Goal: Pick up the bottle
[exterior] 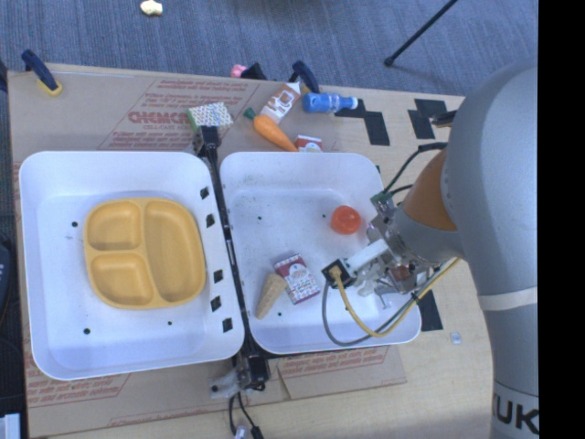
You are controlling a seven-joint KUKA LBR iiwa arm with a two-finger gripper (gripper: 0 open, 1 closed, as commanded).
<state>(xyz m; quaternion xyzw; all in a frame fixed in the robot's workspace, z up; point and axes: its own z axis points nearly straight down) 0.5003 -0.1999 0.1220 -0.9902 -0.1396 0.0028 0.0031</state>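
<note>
Camera view: two white bins (pixel 37 245); one yellow divided plate (pixel 143 251) left, three items right; one blue bottle (pixel 327 103) on worktop (pixel 101 108); hand (pixel 379 277) state unclear.

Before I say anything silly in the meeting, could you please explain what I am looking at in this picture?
One camera, fixed above a bench, looks down at a slant. The big grey shape with an orange band is a robot arm reaching in from the picture's right; its gripper, trailing yellow and black cables, hangs over the right bin. I cannot tell whether it holds anything. That bin contains a small red ball, an ice-cream cone and a small red-and-white carton. The left bin holds a yellow divided plate. Behind the bins, on the cardboard, lie a blue bottle, a carrot and a white bottle with an orange label.
</note>
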